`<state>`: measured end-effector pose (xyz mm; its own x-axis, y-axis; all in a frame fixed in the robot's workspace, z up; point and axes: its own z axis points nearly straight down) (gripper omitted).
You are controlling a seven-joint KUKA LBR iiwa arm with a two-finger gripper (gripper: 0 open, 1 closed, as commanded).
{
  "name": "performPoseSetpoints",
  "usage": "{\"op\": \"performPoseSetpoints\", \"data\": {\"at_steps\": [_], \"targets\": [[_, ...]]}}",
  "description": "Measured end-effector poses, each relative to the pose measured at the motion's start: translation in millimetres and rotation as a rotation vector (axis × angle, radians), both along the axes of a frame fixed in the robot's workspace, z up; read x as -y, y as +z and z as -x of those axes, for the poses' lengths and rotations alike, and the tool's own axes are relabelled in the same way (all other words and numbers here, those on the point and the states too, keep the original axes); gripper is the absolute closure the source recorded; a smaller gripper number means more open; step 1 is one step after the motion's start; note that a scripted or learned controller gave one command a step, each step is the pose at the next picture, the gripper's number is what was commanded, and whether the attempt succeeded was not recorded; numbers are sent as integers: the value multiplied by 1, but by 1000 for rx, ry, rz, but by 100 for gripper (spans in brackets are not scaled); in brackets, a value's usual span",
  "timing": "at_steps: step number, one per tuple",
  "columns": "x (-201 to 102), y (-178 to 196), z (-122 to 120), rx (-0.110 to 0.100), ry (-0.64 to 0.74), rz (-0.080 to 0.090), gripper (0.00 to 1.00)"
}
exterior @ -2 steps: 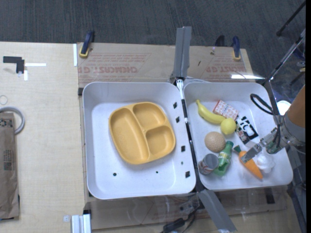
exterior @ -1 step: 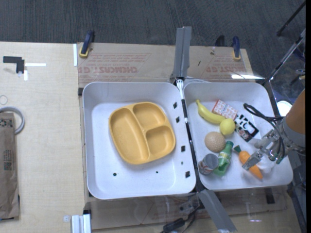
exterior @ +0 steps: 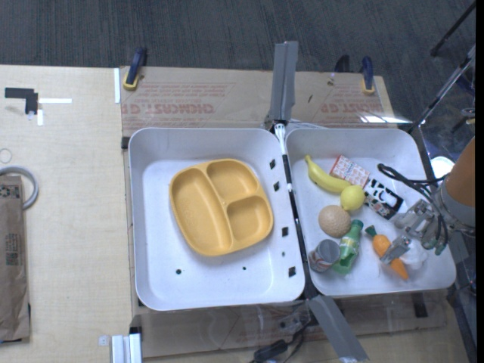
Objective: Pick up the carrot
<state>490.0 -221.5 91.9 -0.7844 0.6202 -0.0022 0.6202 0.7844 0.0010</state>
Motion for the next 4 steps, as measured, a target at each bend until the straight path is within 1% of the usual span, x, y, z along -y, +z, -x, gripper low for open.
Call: {"op": "performPoseSetpoints", "data": {"at_steps": [1,2,3,4], "targets": [[0,-1,13,-4,-418,-2,0],[0,1,-7,1,-134,0,0],[-1,10,-8,3,-134,0,100],[-81,102,-26,0,-143,0,100]]}}
